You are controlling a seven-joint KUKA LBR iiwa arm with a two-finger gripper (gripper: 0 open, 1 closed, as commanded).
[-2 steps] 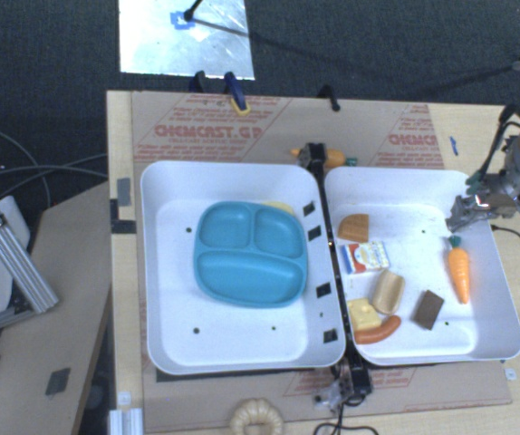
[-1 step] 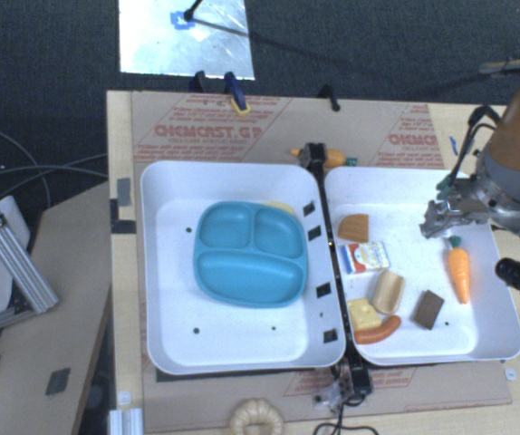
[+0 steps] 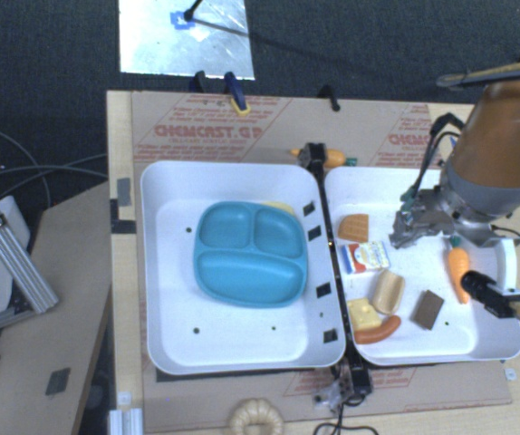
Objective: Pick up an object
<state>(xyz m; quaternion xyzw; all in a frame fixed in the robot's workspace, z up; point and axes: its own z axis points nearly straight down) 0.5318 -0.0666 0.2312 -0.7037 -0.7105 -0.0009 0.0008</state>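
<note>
I see two white bins side by side on the bench. The left bin holds a blue plate with three sections, and a small yellow thing peeks out behind its far edge.

The right bin holds the small food pieces. A piece of bread lies near the divider, and a white packet with red and blue print lies just below it; I cannot read the print. A tan roll, a yellow piece and a sausage sit close together toward the near wall. A brown square lies to their right, and a carrot lies near the right wall.

The gripper hangs over the far middle of the right bin, above bare floor between the bread and the carrot. I cannot tell the state of its pincer, and I see nothing in it.

The cardboard under the bins has red letters that look like "CHEMCAST".

The bare floor in the right bin is mostly in the far part, around the gripper. The pieces near the divider are crowded.
</note>
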